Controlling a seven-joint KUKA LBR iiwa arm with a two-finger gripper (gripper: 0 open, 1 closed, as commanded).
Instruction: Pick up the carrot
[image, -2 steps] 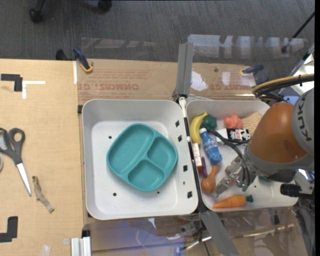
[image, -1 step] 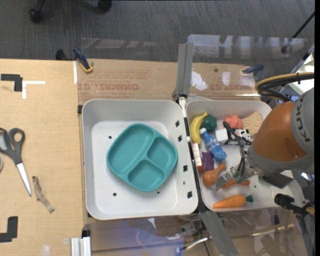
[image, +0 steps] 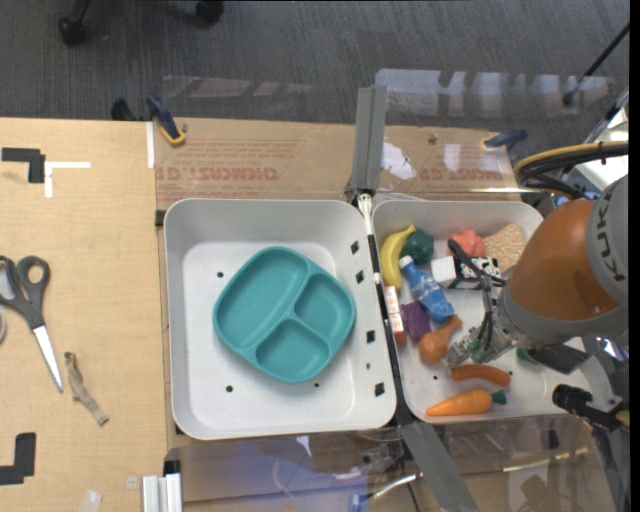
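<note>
The carrot (image: 460, 403) is orange with a small green end and lies flat near the front edge of the right bin (image: 530, 212). My gripper (image: 472, 347) hangs low in that bin, a little behind the carrot and apart from it. It hovers between a brownish-orange piece (image: 437, 343) and a red-orange sausage-shaped piece (image: 481, 374). The arm's orange band (image: 560, 265) covers the bin's right part.
The right bin also holds a banana (image: 392, 250), a green item (image: 419, 245), a blue bottle (image: 424, 288), a purple piece (image: 414, 319) and a bread-like piece (image: 506, 243). A teal divided plate (image: 285, 312) lies in the left bin (image: 190, 330). Scissors (image: 32, 300) rest on the bench at left.
</note>
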